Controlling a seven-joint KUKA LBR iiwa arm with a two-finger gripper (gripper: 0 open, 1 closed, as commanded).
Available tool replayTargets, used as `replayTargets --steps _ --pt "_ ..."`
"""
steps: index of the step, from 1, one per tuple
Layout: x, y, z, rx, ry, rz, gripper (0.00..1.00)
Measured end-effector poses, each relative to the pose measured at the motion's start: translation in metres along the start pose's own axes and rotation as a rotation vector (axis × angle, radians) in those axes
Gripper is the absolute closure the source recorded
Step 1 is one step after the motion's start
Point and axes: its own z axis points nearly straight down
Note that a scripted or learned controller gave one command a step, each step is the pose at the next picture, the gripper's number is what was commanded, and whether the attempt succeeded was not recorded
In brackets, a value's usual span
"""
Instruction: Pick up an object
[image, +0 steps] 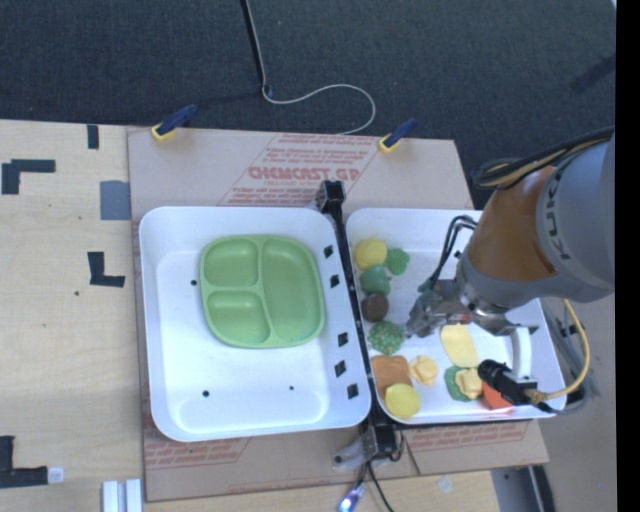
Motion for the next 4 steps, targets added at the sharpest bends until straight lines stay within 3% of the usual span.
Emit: replayTargets --steps 1,2,3,4 --pt "0.07 0.001 -0.068 -0.008 0.001 -0.008 1.0" --pt "0.122 0.023 -0.089 -0.005 0.0 -0.007 1.0" --pt "0.074 0.034 -0.245 -0.022 -0.004 0.002 1.0" --pt "0.133 0.002 -0.083 0.015 0.0 -0.004 1.0"
